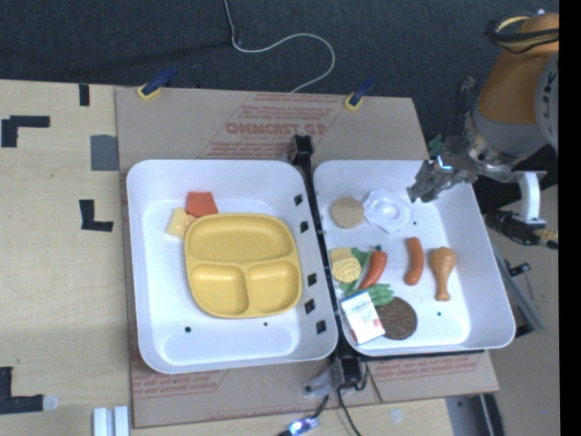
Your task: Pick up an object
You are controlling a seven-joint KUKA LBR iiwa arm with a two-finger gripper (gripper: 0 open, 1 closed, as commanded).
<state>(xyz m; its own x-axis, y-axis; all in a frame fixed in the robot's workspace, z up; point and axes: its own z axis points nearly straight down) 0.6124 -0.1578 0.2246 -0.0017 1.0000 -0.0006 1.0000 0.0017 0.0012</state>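
The right bin (472, 321) holds several toy foods: a tan round cookie (346, 213), a clear plastic cup (387, 210), a sausage (414, 260), a chicken drumstick (442, 269), a corn piece (344, 266), a red chili with greens (371, 268), a brown patty (398, 319) and a small white carton (362, 317). My gripper (423, 189) hangs over the bin's upper right part, just right of the clear cup and above the sausage. Nothing shows between its fingers.
The left bin (150, 271) holds a yellow divided plate (243, 263), with an orange block (201, 203) and a pale yellow block (177, 222) at its upper left. Both bins rest on a cardboard sheet (263, 125). A white cable (272, 44) lies beyond it.
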